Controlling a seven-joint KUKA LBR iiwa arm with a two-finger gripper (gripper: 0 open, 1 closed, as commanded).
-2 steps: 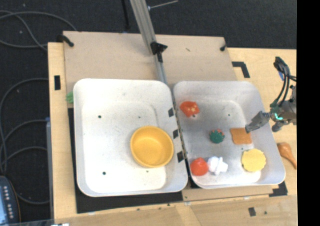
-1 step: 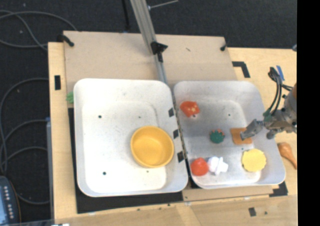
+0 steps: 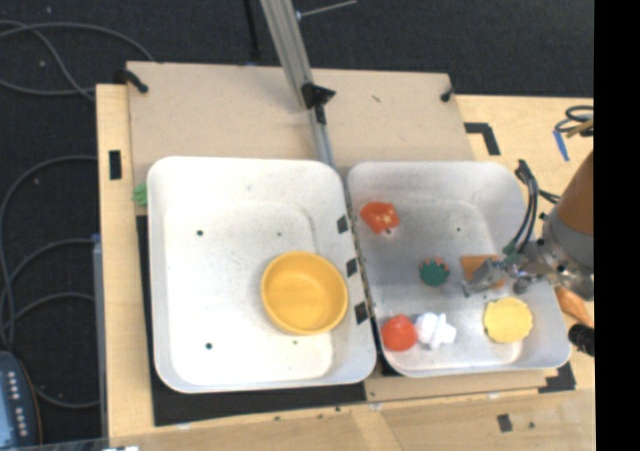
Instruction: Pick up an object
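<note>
2 white bins sit side by side on the table. The left bin holds a yellow bowl. The right bin holds a red-orange piece, a green piece, a red ball touching a white piece, and a yellow disc. The gripper hangs low just above the disc, beside the green piece.

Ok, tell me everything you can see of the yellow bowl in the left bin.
The yellow bowl is round, plain yellow-orange, and looks like smooth plastic. It sits upright, mouth up, with nothing visible inside. It rests on the floor of the left bin, toward that bin's near right part, close to the wall shared with the right bin. Nothing else touches it, and the gripper is over the right bin, well away.
</note>
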